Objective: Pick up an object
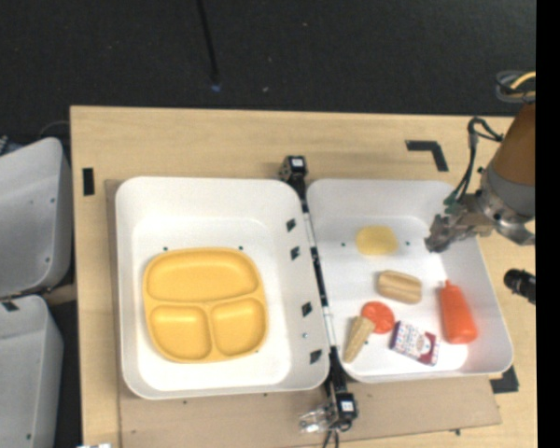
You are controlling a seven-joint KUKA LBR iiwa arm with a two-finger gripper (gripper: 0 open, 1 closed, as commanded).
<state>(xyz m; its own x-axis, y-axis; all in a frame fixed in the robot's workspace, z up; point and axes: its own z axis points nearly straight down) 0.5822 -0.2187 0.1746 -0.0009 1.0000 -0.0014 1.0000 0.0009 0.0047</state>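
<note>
The yellow round piece (377, 241) lies near the back of the right bin (341, 213), just left of the gripper (441, 236), which hangs low beside it; whether it is open I cannot tell. This looks like the approach; next it must centre over something. Nearer lie a hot dog (399, 287), ice-cream cone (366, 328), packet (413, 342) and orange bottle (456, 313); the left bin (131, 213) holds a yellow divided tray (205, 302)

No legible text anywhere, small red-and-white packet (413, 342) in the right bin (476, 367), just beside the orange bottle (456, 313), bears printed marks too blurred to read, no numbers, brands or signs readable
</note>
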